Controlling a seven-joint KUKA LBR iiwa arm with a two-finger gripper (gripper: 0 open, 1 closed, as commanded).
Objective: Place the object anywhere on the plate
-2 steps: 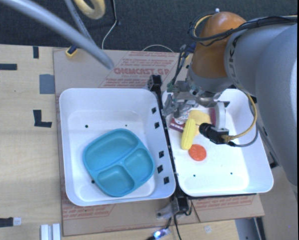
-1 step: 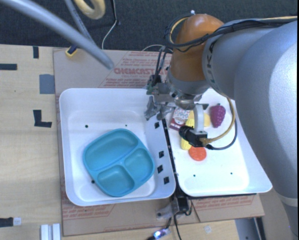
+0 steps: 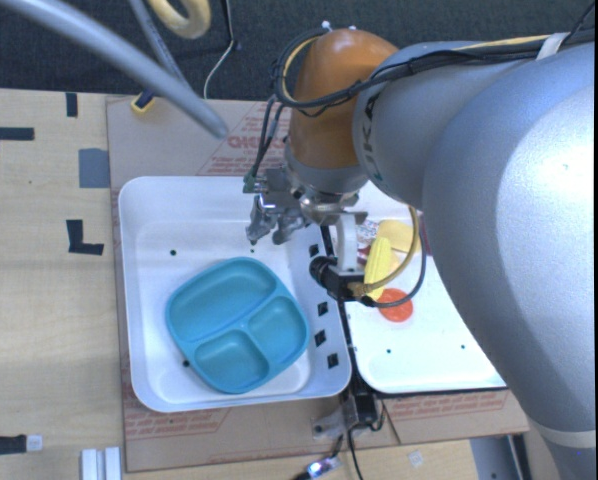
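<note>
Overhead, the gripper (image 3: 269, 220) hangs above the left bin (image 3: 139, 268); whether it is released or clenched I cannot tell. Just below it lies the blue plate (image 3: 237, 324) with 3 compartments. To its right, in the other bin (image 3: 439, 363), rests the yellow object (image 3: 381, 256).

Blue plate (image 3: 237, 326) in a white bin (image 3: 139, 268); yellow and orange objects (image 3: 387, 268) beside

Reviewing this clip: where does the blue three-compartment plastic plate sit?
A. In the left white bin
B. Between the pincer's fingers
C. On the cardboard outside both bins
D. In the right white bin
A: the blue three-compartment plastic plate lies flat on the floor of the left white bin, while yellow and orange objects lie in the right white bin.
</note>
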